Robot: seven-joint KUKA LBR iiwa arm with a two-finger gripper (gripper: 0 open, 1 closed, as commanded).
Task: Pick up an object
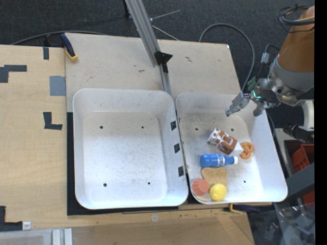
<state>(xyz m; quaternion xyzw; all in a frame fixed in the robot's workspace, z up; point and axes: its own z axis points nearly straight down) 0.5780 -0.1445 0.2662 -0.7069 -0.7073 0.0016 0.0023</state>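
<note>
On the tabletop (127,60) the right bin (265,182) holds a blue bottle (217,160). The gripper (246,106) hovers above it, jaws slightly apart, holding nothing. I think approach; next it must descend.

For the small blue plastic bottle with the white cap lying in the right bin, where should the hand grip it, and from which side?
Probably across the blue body of the small blue plastic bottle, coming straight from above. It lies on its side, so fingers can close on its two long sides; a brown-and-white packet and tan slice sit close by.
</note>
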